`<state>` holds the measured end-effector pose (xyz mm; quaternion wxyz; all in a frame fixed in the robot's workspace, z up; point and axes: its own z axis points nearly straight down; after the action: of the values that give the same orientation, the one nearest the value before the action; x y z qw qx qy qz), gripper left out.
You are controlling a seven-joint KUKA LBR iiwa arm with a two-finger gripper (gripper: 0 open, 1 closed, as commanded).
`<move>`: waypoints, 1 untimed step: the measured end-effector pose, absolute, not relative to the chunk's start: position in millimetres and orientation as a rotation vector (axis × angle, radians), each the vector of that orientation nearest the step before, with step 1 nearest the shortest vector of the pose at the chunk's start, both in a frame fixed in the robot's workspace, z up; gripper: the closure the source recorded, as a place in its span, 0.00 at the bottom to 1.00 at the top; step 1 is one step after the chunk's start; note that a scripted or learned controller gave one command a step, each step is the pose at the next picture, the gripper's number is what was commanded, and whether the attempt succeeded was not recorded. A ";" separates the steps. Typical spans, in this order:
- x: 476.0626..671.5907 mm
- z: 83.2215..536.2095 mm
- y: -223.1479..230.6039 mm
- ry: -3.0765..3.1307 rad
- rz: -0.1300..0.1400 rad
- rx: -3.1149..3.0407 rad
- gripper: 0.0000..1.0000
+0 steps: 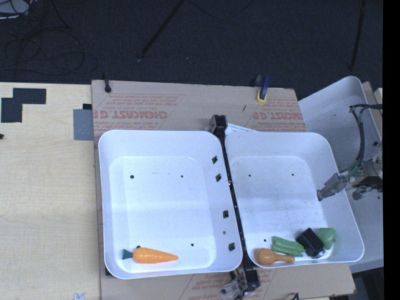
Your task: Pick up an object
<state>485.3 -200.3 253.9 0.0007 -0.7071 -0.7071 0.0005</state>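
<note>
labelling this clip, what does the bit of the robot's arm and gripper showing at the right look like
Little of it shows at the view's right edge: the gripper is a small grey metal piece reaching over the right bin's rim. Behind it sits dark hardware, with a thin dark cable looping above.

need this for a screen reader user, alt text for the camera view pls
Two shallow white bins sit side by side on a bench: the left bin holds a toy carrot near its front edge, and the right bin holds green, black and tan items clustered at its front. The gripper is at the right bin's right rim.
</note>
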 end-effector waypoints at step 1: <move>519.5 145.1 -211.6 -2.216 0.007 -2.213 0.00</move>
<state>519.5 -211.6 145.1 0.0050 -0.7066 -0.7076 0.0023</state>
